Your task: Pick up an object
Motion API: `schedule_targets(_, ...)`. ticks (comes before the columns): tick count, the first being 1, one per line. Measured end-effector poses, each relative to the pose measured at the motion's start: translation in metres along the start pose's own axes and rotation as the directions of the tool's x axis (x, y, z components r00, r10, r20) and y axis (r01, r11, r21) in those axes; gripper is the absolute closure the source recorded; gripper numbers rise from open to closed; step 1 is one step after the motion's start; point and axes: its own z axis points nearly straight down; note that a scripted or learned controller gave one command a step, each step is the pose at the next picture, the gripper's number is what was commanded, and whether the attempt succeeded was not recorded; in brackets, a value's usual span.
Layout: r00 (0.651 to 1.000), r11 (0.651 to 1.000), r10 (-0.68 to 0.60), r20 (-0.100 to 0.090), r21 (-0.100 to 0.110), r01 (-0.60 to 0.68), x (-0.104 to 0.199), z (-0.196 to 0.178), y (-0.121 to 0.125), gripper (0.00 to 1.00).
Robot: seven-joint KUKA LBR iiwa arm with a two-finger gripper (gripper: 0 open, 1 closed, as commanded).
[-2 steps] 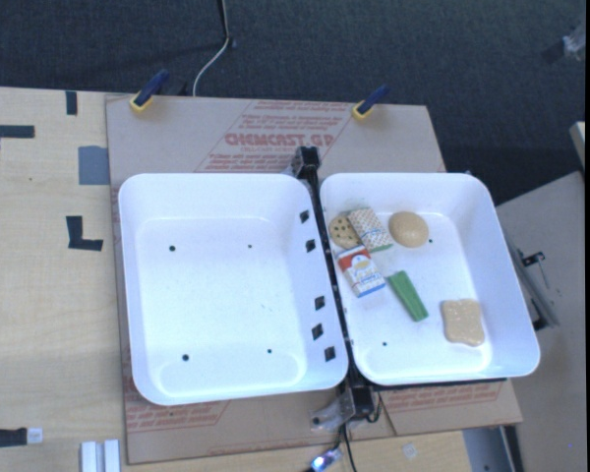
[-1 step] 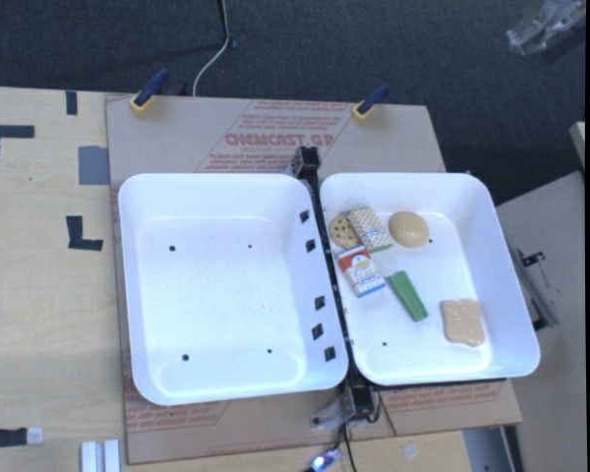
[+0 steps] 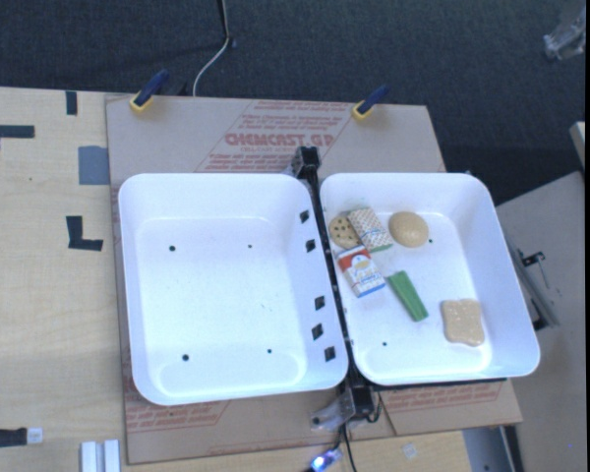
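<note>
The right bin (image 3: 492, 224) holds several small objects. A round cookie (image 3: 341, 230) lies near its left wall, with a checkered packet (image 3: 368, 228) beside it. A tan round bun (image 3: 408, 228) sits to the right of those. Below them lie a small red, white and blue carton (image 3: 363, 272) and a green bar (image 3: 408, 295). A beige bread slice (image 3: 463, 322) rests near the front right corner.
The left bin (image 3: 138, 264) stands beside the right one, joined along a black clipped seam (image 3: 320, 273). Both rest on a cardboard sheet (image 3: 265, 136) held by two yellow and blue clamps (image 3: 149, 88). A cable (image 3: 216, 37) runs up from the back.
</note>
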Motion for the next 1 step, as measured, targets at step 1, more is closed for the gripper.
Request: schedule_targets(1, 1.0, 1.0, 0.0, 0.0, 0.0, 0.0, -0.0295, 0.0, 0.0001, 1.0)
